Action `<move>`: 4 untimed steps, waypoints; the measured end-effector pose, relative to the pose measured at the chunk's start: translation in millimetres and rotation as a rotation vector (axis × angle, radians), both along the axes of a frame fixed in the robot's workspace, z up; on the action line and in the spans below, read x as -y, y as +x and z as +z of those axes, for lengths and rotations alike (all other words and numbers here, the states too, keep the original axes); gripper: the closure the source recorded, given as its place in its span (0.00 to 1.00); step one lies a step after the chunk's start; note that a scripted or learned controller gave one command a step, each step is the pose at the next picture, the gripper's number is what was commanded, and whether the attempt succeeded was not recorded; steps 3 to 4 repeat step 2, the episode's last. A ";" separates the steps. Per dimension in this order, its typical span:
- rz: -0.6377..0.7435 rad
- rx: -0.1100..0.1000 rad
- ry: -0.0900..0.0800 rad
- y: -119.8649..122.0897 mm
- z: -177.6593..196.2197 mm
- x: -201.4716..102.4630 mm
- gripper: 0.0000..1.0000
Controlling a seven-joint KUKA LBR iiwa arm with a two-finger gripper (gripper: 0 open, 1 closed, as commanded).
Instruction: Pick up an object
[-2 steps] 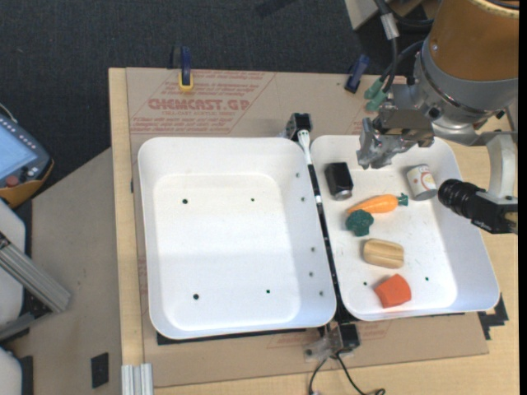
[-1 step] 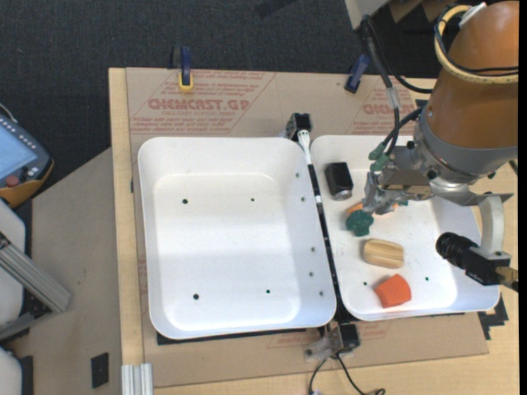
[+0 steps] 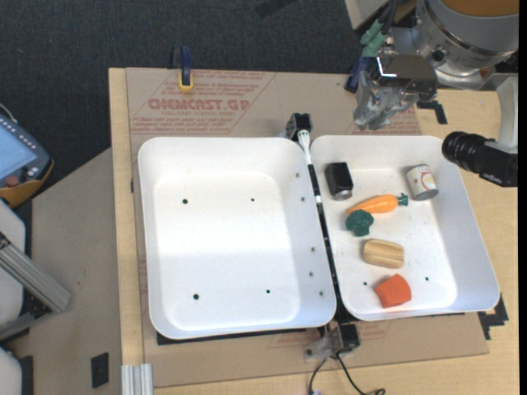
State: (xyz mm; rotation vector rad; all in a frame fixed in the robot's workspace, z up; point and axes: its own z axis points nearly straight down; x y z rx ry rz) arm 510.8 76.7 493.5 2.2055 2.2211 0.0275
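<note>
While the grey KUKA arm with orange band (image 3: 473, 11) hangs above the far edge of the right shallow white plastic bin (image 3: 469, 245), its metal end effector (image 3: 380, 113) sits over the bin's back rim, off the objects, holding nothing; jaw opening cannot be told from this angle

All candidates lie loose in the right bin, spread apart, probably so each can be gripped alone. Black rectangular block (image 3: 339, 179) near the divider, long axis running away from camera. Small white-grey cylindrical can (image 3: 422, 181) on its side at far right. Orange toy carrot with green top (image 3: 379, 205) mid-bin, long axis left-right, slightly tilted, green end pointing right. Dark green lumpy toy (image 3: 359, 222) touches the carrot's tip. Tan bread-shaped block (image 3: 384, 253) lies left-right. Red-orange rounded chunk (image 3: 394, 290) nearest camera

Left shallow white bin (image 3: 156, 245) sits beside it on the cardboard-covered tabletop (image 3: 206, 97), likely the drop side
</note>
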 end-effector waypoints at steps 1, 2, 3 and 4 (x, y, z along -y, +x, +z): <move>-0.012 -0.039 -0.007 -21.6 -169.4 31.8 1.00; -0.005 -0.016 -0.004 19.5 -154.2 13.9 1.00; -0.005 -0.016 -0.004 19.5 -154.2 13.9 1.00; -0.005 -0.016 -0.004 19.5 -154.2 13.9 1.00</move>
